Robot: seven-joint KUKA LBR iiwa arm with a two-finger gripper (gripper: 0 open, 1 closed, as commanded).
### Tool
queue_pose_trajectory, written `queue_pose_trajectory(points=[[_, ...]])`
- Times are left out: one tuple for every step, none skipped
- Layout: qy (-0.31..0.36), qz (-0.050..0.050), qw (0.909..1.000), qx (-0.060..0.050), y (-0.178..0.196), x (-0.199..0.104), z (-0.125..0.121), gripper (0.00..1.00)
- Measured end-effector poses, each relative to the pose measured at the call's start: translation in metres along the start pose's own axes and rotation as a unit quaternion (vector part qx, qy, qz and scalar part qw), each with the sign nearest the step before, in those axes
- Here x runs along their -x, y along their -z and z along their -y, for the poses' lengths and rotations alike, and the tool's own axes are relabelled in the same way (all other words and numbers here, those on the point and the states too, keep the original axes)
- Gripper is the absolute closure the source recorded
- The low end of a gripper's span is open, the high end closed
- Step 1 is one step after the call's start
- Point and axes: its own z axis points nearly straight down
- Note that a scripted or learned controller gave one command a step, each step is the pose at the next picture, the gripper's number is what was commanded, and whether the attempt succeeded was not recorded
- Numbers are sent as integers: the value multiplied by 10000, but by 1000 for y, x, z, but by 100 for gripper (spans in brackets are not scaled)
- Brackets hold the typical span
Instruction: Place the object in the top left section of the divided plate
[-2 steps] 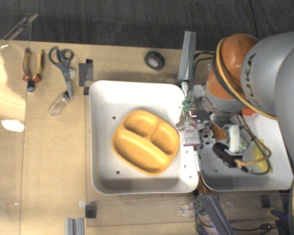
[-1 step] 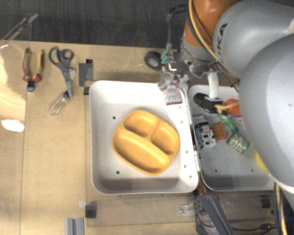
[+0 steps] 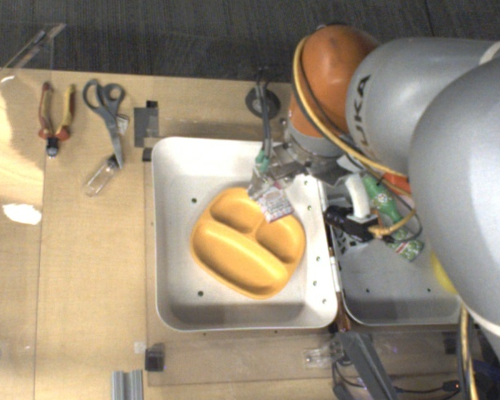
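A yellow divided plate (image 3: 247,243) lies tilted in the left white bin (image 3: 175,248). Its three sections show as rounded hollows. My gripper (image 3: 269,176) reaches in from the right and hangs over the plate's upper right edge. A small pale packet with red print (image 3: 274,202) sits just below the gripper, at the rim between the plate's two upper sections. Whether the packet is between the fingers or resting on the plate, I cannot tell.
The right bin (image 3: 392,298) is mostly covered by the arm, with a green and white object (image 3: 383,207) and something yellow (image 3: 440,273) in it. Scissors (image 3: 108,111), red pliers (image 3: 54,119) and a black block (image 3: 147,123) lie on the bench, upper left.
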Motion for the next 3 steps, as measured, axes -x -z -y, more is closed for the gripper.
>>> queue_pose_trajectory(points=[[1, 1, 10000, 2, 0, 0, 0, 0], [22, 6, 10000, 33, 12, 0, -2, 100], [1049, 8, 9945, 15, 12, 50, 53, 100]])
